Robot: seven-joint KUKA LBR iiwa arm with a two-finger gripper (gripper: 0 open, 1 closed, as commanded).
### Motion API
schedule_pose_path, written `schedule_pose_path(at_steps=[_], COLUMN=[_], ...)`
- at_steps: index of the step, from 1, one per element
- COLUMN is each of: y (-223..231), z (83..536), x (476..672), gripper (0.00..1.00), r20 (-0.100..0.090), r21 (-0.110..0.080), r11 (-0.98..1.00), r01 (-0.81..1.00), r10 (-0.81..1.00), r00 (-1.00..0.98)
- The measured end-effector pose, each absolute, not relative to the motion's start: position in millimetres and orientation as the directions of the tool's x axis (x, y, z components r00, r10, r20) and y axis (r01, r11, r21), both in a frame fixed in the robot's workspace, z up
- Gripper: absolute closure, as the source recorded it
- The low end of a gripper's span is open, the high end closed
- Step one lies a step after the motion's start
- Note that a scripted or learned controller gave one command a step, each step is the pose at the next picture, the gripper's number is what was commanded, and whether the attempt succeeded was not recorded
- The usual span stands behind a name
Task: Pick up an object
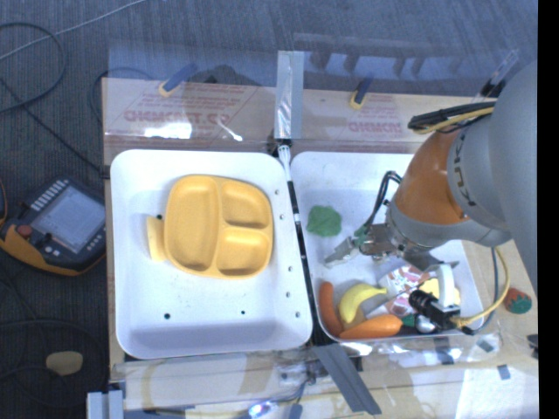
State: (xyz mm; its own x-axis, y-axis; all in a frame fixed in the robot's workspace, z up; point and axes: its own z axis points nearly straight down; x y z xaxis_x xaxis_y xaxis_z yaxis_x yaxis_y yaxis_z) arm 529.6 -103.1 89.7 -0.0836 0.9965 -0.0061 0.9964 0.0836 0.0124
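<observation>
My gripper (352, 244) reaches into the right bin (367, 166) from the right and sits over the bin's middle. Its fingers (339, 252) point left, open, with nothing between them. A green leafy toy (324, 221) lies just up and left of the fingertips. Along the bin's front lie a red sausage (327, 307), a yellow banana-like toy (360, 301) and an orange carrot (374, 326). A red-and-white packet (403, 284) and a small white-and-yellow item (444, 288) lie under the wrist at the front right, partly hidden.
The left bin (140, 321) holds a yellow divided plate (218, 225). A ridge (299, 243) separates the two bins. The arm's orange band (428, 186) and grey body cover the right bin's right side. A pendant (54, 227) lies on the floor at left.
</observation>
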Motion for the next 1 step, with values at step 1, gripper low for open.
schedule_pose_path(at_steps=[1], y=[-103.1], z=[89.7], x=[529.6], gripper=[0.0], r20=[-0.006], r21=[0.012], r11=[0.084], r01=[0.996], r10=[0.996], r00=[-0.084])
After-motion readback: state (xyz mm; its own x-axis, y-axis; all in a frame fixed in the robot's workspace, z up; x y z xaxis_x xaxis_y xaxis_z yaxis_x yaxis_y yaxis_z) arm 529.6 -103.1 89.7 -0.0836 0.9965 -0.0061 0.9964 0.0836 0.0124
